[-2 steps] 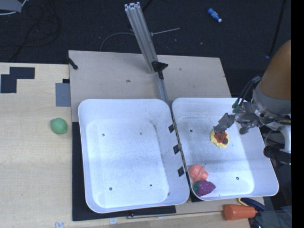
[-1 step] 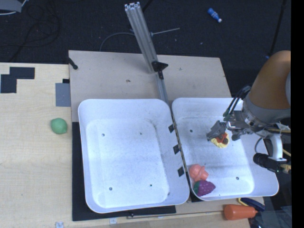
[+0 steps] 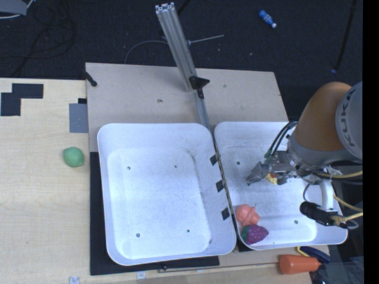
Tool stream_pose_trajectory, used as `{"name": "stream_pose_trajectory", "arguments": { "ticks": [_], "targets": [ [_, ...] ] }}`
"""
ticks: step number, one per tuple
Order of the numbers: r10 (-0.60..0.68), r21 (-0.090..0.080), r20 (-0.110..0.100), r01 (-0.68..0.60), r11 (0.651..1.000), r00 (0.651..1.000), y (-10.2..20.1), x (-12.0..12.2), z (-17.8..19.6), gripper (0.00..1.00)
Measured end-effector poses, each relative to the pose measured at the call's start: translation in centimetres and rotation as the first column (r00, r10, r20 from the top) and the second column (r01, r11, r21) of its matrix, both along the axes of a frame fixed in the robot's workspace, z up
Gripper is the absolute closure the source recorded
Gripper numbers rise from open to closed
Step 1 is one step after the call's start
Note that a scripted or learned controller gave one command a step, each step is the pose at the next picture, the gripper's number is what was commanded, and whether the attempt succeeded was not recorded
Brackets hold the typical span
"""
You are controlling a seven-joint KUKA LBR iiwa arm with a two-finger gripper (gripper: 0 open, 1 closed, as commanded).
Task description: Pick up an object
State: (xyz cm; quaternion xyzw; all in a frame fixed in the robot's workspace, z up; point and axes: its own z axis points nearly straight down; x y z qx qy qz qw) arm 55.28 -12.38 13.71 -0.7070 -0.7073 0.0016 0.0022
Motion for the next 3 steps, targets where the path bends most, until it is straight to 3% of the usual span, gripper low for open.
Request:
{"name": "stream_pose_trajectory", "arguments": {
  "ticks": [1,3],
  "targets": [
    [-0.003,-0.001,0.005,0.003,1.0,1.0,-0.2,0.1,1.3,1.0],
    [-0.001,-0.002,0.01,0.001,1.0,1.0,-0.2,0.3,12.7,1.0]
  ]
}}
